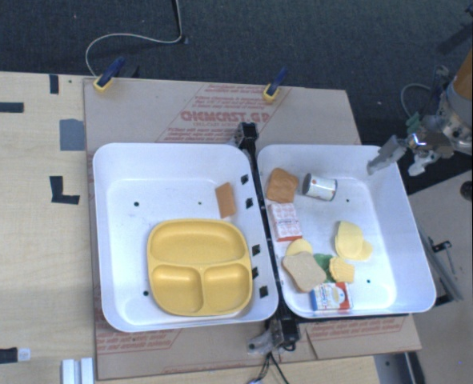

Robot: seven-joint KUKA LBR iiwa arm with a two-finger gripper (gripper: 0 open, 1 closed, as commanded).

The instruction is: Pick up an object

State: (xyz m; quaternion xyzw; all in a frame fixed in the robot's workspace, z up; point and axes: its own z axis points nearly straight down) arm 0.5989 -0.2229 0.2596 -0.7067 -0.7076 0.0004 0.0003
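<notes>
Camera view puts the gripper (398,157) at the right edge of your frame, just above the upper right corner of the right bin (402,214). You can see two pale fingers spread apart with nothing between them, so the jaws stand open and hold nothing. Above them, the grey arm with its orange band (465,74) leaves the frame at the upper right.

Look in the right bin for the things you could pick. A brown bun (282,185) lies near its upper left, with a small silver can (319,186) on its side just beside it. Below the bun is a red-and-white packet (285,221). Lower down, a slice of bread (303,271) lies at a tilt, touching a green piece (322,262) and a small yellow block (342,271). A pale yellow lump (351,241) sits to the right of these. A small carton (330,298) lies near the bin's bottom wall.

In the left bin (112,214), you have a yellow divided tray (198,266) in the lower half, and a small brown card (226,200) above it toward the right wall.
</notes>
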